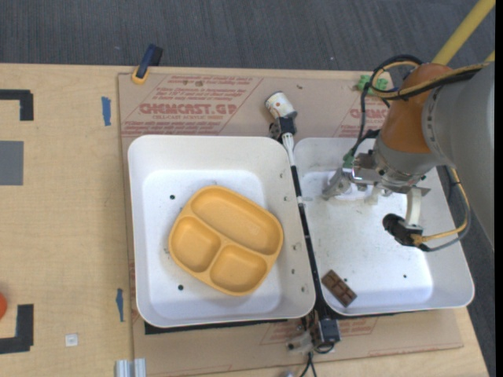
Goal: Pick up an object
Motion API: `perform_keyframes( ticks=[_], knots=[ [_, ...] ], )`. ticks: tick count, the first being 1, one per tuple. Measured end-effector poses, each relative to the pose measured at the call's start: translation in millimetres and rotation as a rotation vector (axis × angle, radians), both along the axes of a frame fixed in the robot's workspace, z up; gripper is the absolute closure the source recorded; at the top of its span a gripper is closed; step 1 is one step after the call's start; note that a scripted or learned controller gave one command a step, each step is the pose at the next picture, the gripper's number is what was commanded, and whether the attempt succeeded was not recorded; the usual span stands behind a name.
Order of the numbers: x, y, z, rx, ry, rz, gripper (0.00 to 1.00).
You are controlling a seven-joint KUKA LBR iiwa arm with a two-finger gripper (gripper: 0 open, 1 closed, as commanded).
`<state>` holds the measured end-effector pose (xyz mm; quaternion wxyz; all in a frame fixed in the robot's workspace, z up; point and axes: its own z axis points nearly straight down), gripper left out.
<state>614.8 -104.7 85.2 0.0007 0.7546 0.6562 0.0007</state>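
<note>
A small brown ridged block (pixel 339 287), like a piece of chocolate, lies in the near left corner of the right bin (pixel 440 285). A yellow three-compartment plate (pixel 226 239) rests in the middle of the left bin (pixel 153 171). My gripper (pixel 339 185) reaches in from the right and sits low over the far left part of the right bin, near the divider between the bins. It is well away from the brown block, with nothing visible in it. The grey arm and its orange band (pixel 409 120) hide the bin's far right corner.
A black cable loop with a connector (pixel 402 228) hangs from the wrist over the right bin's middle. A small white and black object (pixel 279 108) lies on the cardboard behind the bins. A yellow pole (pixel 470 18) crosses the upper right corner.
</note>
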Motion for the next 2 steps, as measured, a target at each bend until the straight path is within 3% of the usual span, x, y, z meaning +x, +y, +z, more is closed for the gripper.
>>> perform_keyframes(
  ticks=[1, 2],
  knots=[
    [27.2, -1.9, -0.2, -0.002, -0.001, 0.178, 0.0],
    [25.7, 10.2, 0.0, 0.0, 0.003, 0.342, 0.0]
  ],
)
